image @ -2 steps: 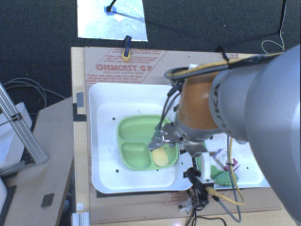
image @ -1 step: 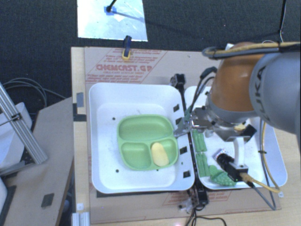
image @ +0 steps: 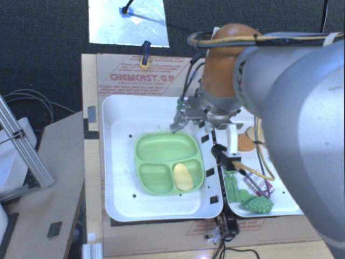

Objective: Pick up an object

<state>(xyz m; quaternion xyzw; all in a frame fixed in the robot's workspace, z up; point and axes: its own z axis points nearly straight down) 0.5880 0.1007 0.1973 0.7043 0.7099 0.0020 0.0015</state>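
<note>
Seen from the overhead camera, the end effector point(image: 179, 120) hovered at the back rim of the green tray point(image: 168, 162) in the left bin point(image: 116, 144), its grip state unclear, while a yellow object point(image: 183, 176) lay in the tray's compartment, seemingly awaiting pickup.

Looks like a robotics lab bench. Big grey arm point(image: 302, 107) with orange band reaching in over two white bins point(image: 116, 144) on a cardboard sheet point(image: 140, 74) printed "CHEMCAST". Dark fabric backdrop point(image: 43, 31) behind, aluminium framing point(image: 21, 144) at left, loose cables point(image: 27, 99) trailing, toy-like props in the bins.
</note>
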